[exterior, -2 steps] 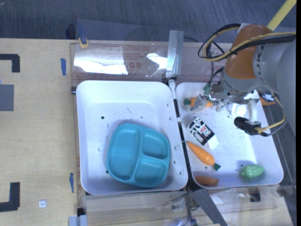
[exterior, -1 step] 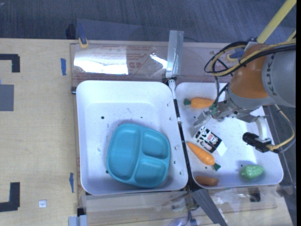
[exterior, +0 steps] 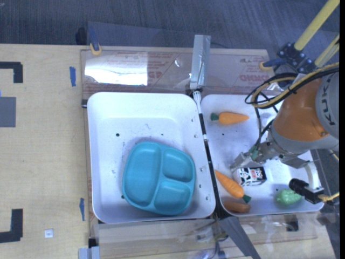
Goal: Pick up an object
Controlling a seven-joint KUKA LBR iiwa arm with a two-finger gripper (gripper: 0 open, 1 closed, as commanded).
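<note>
1. You have two white bins side by side on the surface: the left bin (exterior: pixel 102 144) and the right bin (exterior: pixel 226 139).
2. The arm (exterior: pixel 302 115), grey with an orange band, reaches over the right bin's right side.
3. A blue divided tray (exterior: pixel 159 178) lies in the left bin toward its near edge.
4. In the right bin, one carrot (exterior: pixel 230 117) lies near the far edge; a second carrot (exterior: pixel 230 184) lies along the left wall, with a brown item (exterior: pixel 235 205) in the near-left corner.
5. A green object (exterior: pixel 288 197) sits in the near-right corner.
6. A small black-and-white object (exterior: pixel 252 175) lies mid-bin.
7. The end effector (exterior: pixel 249 159) hangs just above that object, fingers spread, holding nothing visible.
</note>
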